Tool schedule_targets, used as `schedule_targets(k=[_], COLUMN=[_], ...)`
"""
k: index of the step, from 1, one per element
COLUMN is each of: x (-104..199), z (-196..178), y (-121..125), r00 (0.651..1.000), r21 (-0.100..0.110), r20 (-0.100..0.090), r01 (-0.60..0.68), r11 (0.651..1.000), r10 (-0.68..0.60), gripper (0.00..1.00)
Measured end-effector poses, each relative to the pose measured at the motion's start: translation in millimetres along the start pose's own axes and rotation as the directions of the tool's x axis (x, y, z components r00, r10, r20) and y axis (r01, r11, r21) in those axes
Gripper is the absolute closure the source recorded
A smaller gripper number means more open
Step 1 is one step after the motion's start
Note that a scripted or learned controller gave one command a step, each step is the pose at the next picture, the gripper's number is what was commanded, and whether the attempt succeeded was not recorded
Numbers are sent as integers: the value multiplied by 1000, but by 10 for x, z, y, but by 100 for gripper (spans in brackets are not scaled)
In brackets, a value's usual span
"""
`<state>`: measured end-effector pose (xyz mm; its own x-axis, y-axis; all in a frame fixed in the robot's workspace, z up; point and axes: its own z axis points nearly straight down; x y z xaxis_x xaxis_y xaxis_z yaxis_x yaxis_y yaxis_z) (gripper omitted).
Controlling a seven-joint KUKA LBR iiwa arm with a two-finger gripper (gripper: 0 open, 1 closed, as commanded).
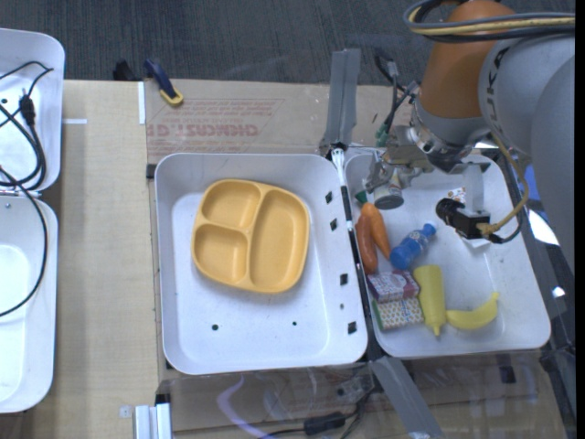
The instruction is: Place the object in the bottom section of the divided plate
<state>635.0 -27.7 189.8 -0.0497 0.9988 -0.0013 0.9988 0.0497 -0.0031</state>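
A dark grey carpeted floor runs across the top of the view, behind the gripper. Below it lies the light wooden table, with a brown cardboard sheet bearing faint reversed lettering spread on it to the gripper's left. A small blue and yellow clamp sits at the cardboard's far edge. Far to the left, black cables loop over white rounded trays. The light is even and soft.

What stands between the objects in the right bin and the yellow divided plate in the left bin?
The two bins' adjoining walls stand between them. The carrot, bottle and banana lie right of those walls, the plate left. Nothing rests on the plate.
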Motion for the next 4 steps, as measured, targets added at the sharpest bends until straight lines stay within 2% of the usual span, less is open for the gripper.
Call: schedule_targets(k=[1,2,3,4], x=[694,288,171,968], z=[-4,-13,-241,-468], y=[273,254,252,-644], r00=[999,975,943,882], r21=[-1,0,-2,-1], r20=[0,1,2,0], r01=[37,222,334,472], r11=[999,975,943,882], r10=[-37,-222,-334,-472], gripper=[100,100,100,100])
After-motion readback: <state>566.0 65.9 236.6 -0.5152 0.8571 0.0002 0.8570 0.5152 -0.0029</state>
